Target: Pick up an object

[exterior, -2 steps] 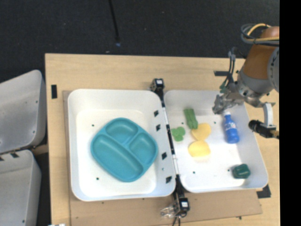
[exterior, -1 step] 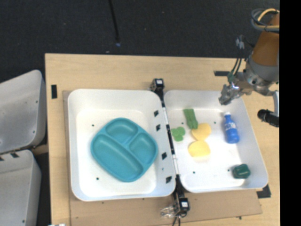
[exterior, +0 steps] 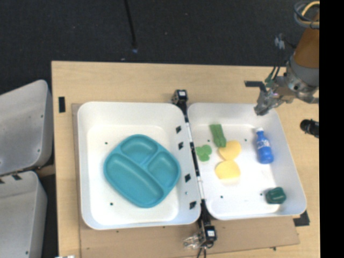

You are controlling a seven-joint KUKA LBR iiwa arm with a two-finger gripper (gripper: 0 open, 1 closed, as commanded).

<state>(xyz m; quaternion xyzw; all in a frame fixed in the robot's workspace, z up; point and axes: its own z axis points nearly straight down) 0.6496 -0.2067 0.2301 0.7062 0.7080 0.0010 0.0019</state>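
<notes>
The right bin holds a blue bottle, a green block, a small green piece, two yellow pieces and a dark green object. My gripper hangs over the bin's far right corner, above and behind the blue bottle. Nothing shows between its fingers. The arm with its orange band reaches in from the right.
The left bin carries a teal divided tray. Clips sit along the seam between the bins. A grey-white panel stands left of the bench.
</notes>
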